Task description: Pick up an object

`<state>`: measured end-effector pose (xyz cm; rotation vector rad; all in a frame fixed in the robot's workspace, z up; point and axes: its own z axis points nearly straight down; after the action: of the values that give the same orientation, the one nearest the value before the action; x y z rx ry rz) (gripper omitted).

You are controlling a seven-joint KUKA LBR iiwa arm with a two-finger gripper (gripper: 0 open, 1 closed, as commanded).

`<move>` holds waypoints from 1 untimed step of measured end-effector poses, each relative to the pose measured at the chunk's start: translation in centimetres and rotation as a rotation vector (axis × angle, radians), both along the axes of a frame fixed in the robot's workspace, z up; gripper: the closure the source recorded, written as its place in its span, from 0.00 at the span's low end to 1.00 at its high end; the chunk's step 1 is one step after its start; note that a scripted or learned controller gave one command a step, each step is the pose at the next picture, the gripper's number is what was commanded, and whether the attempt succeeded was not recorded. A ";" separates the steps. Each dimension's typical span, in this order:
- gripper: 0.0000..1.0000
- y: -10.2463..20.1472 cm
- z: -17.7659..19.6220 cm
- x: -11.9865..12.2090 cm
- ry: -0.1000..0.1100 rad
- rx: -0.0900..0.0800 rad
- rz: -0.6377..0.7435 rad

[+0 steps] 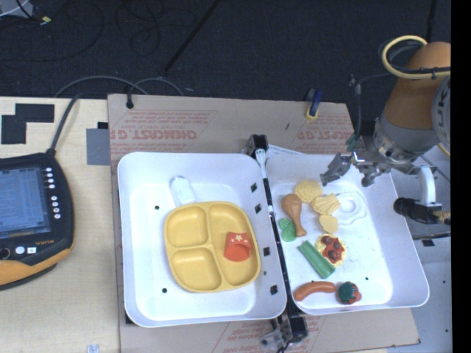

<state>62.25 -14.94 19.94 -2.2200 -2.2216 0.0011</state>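
My gripper [348, 173] hangs over the far side of the right bin [401, 271], its two fingers spread open with nothing between them. Just below it lie toy foods: pale yellow chips [309, 191], a tan drumstick [292, 208] and a white ring [353, 206]. Toward the near side are a green stick [316, 259], a red-topped slice [333, 248], a sausage [313, 291] and a red-and-green berry [348, 293].
The left bin [140, 197] holds a yellow divided plate [199, 234] with a red piece [237, 247] in one compartment, and a small white object [182, 191] behind it. A black divider [266, 219] runs between the bins. A pendant [29, 212] lies at the far left.
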 end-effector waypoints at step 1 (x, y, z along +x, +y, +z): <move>1.00 0.0 1.0 0.0 0.001 0.001 0.001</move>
<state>62.26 -14.99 20.95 -2.2187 -2.2216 0.0010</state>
